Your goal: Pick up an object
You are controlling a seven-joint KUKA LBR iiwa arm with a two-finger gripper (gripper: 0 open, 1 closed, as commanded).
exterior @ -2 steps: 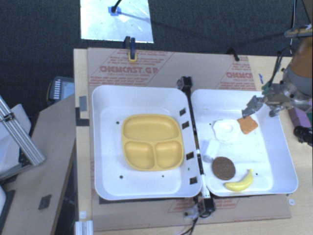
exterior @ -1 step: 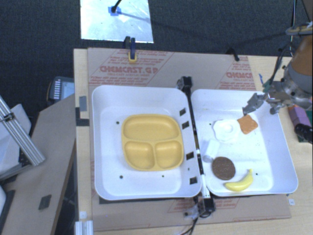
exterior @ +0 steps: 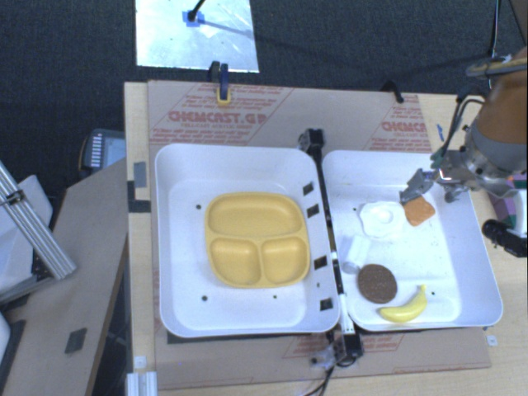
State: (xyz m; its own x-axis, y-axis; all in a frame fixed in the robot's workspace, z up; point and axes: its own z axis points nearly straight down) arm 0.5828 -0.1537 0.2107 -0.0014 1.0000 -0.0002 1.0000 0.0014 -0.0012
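Observation:
In the right bin [exterior: 470, 287] lie several small items: an orange block [exterior: 420, 212], a white fried-egg piece [exterior: 379, 219], a brown round patty [exterior: 377, 283] and a yellow banana [exterior: 404, 305]. My gripper [exterior: 431, 183] hangs over the bin's upper right part, just above and beside the orange block. A dark finger [exterior: 414, 190] reaches toward the block's upper left edge. Nothing shows between the fingers.
The left bin [exterior: 177, 221] holds a yellow three-compartment tray [exterior: 254, 238]. A black divider with clips [exterior: 320, 221] runs between the bins. A small clear piece [exterior: 355, 250] lies near the egg. The arm's grey body [exterior: 499, 130] stands at the right edge.

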